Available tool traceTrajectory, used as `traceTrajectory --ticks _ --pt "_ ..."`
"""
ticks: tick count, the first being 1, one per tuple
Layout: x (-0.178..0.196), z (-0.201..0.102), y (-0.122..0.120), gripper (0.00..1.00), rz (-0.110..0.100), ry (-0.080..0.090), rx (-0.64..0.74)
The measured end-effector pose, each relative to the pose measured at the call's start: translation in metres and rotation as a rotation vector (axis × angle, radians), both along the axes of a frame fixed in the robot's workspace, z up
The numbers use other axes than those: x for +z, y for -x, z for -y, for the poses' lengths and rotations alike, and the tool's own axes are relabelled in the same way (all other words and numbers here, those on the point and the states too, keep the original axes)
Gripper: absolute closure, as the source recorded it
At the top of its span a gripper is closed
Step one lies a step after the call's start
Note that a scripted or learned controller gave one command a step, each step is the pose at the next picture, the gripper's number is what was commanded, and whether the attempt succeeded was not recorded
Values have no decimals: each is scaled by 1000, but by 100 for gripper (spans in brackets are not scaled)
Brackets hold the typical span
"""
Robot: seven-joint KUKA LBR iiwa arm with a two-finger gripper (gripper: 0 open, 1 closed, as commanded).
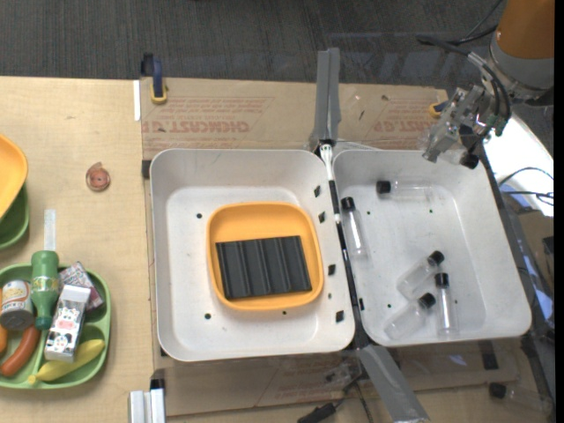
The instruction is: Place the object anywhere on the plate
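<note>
Currently the end effector [454, 130] hangs above the far right corner of the right bin [493, 236], at the rim; whether it is released or clenched I cannot tell, and nothing shows between its tips. The arm [526, 25], orange band uppermost, enters from the upper right.

Landmark: the right bin. Inside it lie several clear vials with black caps. One vial [401, 186] lies crosswise near the far wall, closest to the end effector but apart from it. A second vial [351, 223] lies lengthwise along the left wall. Three more vials [432, 293] cluster in the near right part, close together, partly overlapping; their glass is hard to separate from the white floor.

Left of the right bin, touching it along the shared edge, sits the left bin [176, 263]. An orange plate [264, 256] rests at its centre, and a dark ribbed slab [264, 267] lies flat on the plate, covering most of its floor.

Further left of the bins, on the bench [79, 113], a green tray [79, 359] holds toy food, a green bottle and small cartons. An orange dish [9, 176] over a green one is cut by the left edge. A small pink disc [98, 178] lies alone on the bench between that dish and the left bin.
</note>
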State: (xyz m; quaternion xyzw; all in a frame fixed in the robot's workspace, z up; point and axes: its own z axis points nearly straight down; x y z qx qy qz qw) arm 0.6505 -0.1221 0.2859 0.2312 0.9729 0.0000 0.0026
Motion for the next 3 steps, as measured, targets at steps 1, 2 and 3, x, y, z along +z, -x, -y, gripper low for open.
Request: traceTrajectory --ticks 1,2,3 --pt "75 69 2 100 -1 0 94" --pt "156 100 5 100 0 1 255" --pt "156 99 -2 100 1 2 562"
